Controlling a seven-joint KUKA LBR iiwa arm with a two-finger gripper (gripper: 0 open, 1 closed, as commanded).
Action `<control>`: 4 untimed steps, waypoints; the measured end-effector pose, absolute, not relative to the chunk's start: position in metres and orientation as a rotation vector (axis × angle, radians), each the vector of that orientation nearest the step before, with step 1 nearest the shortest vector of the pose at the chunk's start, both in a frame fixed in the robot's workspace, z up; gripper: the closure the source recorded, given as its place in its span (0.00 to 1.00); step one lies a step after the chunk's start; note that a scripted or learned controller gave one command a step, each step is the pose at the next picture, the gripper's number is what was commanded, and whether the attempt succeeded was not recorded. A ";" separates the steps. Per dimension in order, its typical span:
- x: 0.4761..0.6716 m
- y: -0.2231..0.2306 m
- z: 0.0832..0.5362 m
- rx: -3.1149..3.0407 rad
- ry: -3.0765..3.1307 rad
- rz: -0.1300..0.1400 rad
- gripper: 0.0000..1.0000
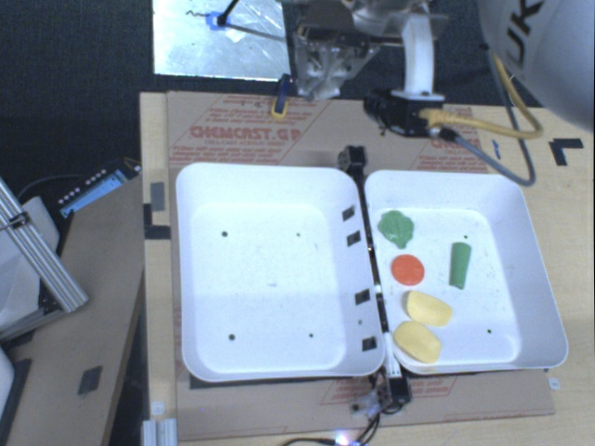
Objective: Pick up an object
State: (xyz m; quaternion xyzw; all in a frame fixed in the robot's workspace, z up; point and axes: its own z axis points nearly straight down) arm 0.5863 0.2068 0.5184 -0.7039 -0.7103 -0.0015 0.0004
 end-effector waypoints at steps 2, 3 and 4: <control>0.524 0.234 0.340 -2.216 -2.218 0.025 1.00; 0.541 0.234 0.492 -2.221 -2.232 -0.029 1.00; 0.526 0.234 0.539 -2.217 -2.229 -0.012 1.00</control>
